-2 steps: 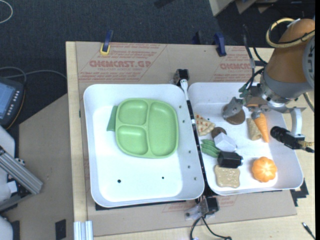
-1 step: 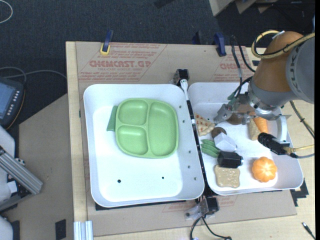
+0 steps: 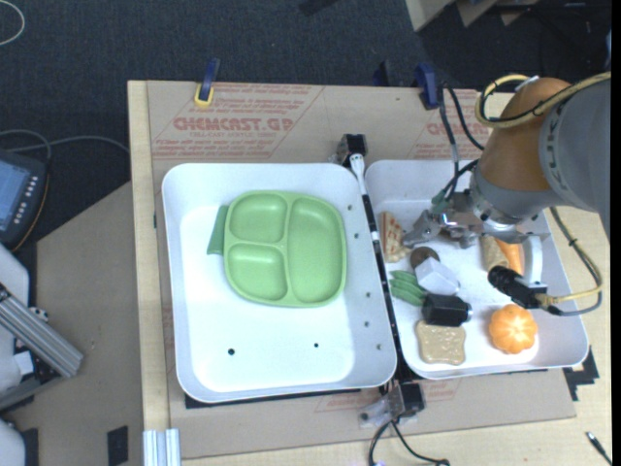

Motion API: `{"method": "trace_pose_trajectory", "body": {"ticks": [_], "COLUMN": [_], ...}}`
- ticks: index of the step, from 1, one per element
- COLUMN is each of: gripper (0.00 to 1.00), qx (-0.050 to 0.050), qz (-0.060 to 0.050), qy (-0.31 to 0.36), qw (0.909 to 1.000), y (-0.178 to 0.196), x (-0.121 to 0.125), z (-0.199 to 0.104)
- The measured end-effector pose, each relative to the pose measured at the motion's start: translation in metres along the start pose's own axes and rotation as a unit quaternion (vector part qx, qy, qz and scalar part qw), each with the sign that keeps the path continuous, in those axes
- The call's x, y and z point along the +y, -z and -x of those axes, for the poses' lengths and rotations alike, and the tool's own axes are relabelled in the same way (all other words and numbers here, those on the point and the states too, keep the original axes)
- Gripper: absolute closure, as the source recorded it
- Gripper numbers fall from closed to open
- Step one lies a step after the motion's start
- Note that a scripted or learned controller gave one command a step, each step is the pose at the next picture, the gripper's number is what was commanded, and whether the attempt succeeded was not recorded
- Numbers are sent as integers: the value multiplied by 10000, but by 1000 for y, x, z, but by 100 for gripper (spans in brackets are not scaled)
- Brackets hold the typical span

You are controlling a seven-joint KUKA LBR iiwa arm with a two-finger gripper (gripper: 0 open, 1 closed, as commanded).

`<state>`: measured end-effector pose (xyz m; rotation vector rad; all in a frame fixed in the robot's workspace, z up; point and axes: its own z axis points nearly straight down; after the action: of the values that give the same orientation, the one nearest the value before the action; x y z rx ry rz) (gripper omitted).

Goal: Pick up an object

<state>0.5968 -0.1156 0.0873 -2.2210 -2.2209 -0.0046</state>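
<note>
Gripper low in right bin, black fingers apart, unloaded; toast slice just below, orange beside.

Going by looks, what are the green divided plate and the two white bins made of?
The green divided plate looks like moulded plastic with a matte finish: uniform pale colour, soft rounded compartment ridges, no glare. The left bin and right bin look like thin formed white plastic, smooth and slightly glossy, with rounded corners and raised rims. The material cannot be confirmed from the view.
</note>
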Motion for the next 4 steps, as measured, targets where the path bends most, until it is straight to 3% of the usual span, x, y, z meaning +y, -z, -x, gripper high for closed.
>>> {"method": "trace_pose_trajectory", "body": {"ticks": [1,3,4], "gripper": [100,100,100], "qx": [-5,-26,-19], "qz": [44,31,13], "qy": [1,-2,4], "qw": [10000,10000,10000], "y": [14,125,139], "x": [2,-1,0], "z": [0,8,8]}}
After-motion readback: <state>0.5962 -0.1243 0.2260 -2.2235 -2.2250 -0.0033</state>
